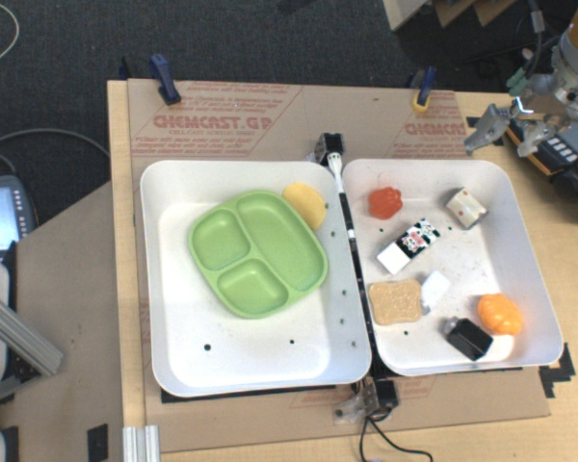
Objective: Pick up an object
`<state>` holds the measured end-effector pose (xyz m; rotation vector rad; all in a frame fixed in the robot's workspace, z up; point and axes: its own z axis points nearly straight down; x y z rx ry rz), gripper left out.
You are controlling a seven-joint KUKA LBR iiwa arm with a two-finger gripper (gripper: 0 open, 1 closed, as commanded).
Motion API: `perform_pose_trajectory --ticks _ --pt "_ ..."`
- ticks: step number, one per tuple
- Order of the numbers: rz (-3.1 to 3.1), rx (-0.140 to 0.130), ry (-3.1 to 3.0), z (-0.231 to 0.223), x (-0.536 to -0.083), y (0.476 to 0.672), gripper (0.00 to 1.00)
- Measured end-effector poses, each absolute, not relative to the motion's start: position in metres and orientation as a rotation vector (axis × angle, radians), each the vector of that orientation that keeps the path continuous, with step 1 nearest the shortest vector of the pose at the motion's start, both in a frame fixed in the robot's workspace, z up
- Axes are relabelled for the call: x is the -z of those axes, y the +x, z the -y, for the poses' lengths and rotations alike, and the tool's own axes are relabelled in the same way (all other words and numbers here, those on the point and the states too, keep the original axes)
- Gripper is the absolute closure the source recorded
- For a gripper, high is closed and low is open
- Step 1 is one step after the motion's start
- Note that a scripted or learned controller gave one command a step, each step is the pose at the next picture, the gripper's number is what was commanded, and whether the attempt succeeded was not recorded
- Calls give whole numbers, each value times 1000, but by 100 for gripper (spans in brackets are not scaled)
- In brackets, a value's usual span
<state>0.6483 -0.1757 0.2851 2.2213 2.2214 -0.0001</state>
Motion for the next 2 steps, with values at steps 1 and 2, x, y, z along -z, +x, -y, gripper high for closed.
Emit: perform_pose_trajectory --ticks 1,2 --pt "-2231 13 2235 152 -131 565 0" --pt "-2231 1 2222 86 -187 499 0"
